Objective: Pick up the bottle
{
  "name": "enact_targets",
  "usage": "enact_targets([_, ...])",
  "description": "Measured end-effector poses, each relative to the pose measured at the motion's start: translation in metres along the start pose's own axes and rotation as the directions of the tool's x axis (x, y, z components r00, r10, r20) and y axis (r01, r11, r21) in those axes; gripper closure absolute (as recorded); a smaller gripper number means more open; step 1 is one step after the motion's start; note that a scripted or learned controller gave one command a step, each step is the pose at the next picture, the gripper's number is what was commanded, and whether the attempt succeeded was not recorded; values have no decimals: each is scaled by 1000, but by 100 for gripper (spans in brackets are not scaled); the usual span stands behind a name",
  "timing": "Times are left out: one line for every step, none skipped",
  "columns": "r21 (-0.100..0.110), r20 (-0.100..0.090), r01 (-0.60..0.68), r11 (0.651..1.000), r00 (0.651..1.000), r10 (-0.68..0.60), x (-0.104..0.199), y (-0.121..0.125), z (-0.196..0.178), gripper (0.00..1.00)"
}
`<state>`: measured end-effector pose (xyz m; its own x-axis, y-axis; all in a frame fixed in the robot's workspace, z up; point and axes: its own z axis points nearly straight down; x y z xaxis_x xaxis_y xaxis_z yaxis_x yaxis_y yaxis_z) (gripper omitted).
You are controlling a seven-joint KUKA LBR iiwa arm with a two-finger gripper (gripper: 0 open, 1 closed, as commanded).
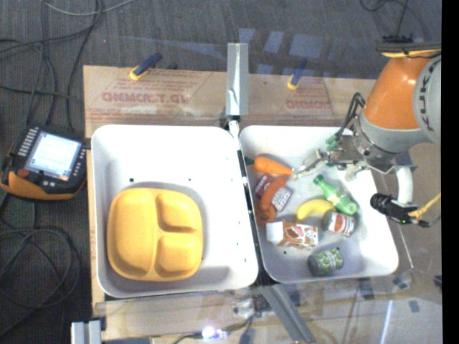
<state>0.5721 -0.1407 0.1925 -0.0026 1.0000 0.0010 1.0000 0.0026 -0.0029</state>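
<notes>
My hand (320, 162) is hovering near the right bin's (387, 264) far edge; how wide, I cannot tell. The green bottle (336, 196) is lying just beside it.

yellow divided tray (155, 233) in left bin (100, 149); carrot (272, 165), banana (314, 208), can (338, 223) in right bin (387, 253)

so the tray (155, 233) sits in the left bin (100, 149), bottle (336, 196) in the right bin (387, 256) just behind the banana (314, 209)
</notes>
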Motion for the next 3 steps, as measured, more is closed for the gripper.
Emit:
enact_targets([0,2,-60,998,998,60,-56,20,6,0])
enact_targets([-5,-5,-99,995,995,99,-55,15,96,0])
enact_targets([-10,-21,-131,991,991,131,-60,53,100,0])
